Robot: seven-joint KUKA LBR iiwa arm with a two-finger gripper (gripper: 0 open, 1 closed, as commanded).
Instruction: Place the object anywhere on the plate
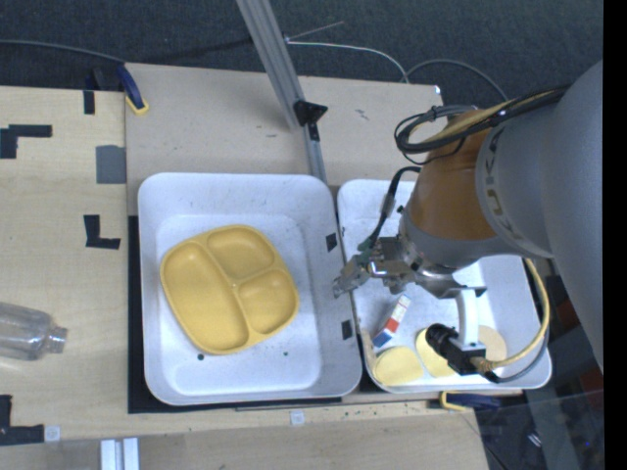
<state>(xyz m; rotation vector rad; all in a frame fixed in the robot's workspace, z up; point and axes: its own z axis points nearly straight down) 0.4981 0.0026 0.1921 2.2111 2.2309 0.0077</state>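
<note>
right bin (pixel 509 282): white tube (pixel 392 323) lies just below hand (pixel 364 272), apart; hand's state unclear.

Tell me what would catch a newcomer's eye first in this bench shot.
The yellow divided plate lying in the left white bin stands out most. Next, the grey arm with its orange band hangs over the right bin, where a small tube and yellow pieces lie near the front.
</note>
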